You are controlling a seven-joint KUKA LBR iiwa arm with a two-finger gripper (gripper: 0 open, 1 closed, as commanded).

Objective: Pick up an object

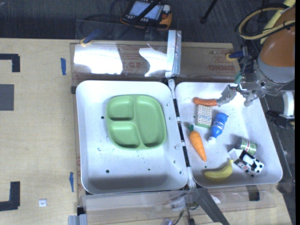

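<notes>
Plastic blue bottle lies mid right bin, just beside carrot: likely light, stiff, slick; grip across its body. Gripper hovers near bin's far edge, jaws spread, nothing held.

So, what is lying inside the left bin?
Inside the left bin lies a green divided plate with three compartments, and nothing sits in them. Small dark specks dot the bin's floor around it. What is under the plate stays covered.
</notes>
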